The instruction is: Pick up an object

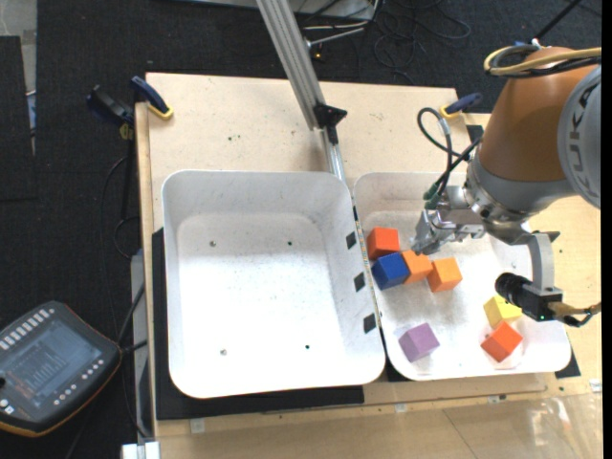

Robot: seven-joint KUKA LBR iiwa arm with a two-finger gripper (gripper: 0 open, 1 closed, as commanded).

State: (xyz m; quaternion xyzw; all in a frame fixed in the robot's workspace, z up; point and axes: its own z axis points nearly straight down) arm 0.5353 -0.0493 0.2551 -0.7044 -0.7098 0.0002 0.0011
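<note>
By right bin's (564, 357) left wall: claw (427, 240).

From my remote seat, the one bit of lettering I can read is on the grey casing of the arm (583, 142) at the right edge, where large pale letters run down it and look like "UK", cut off by the frame. The teach pendant (50, 366) at lower left has a screen, but whatever it shows is too small and blurred to read.
</note>
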